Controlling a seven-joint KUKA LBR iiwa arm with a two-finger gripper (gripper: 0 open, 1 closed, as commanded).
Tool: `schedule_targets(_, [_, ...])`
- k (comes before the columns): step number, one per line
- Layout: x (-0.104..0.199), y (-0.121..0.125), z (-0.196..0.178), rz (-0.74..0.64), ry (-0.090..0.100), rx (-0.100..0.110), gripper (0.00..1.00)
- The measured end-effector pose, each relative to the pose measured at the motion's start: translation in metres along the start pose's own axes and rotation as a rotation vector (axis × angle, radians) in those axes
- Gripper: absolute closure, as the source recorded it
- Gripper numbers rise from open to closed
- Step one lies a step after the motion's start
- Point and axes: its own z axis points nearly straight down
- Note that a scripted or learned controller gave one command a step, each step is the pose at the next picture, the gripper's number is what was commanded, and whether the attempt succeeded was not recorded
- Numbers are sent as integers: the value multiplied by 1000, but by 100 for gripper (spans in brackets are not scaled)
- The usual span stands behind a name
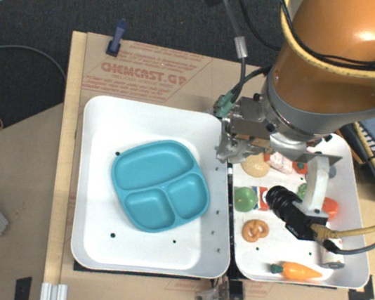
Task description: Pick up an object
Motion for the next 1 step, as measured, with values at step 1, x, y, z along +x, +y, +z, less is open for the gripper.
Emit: schedule_targets(1, [0,1,-10,0,0,-2,100])
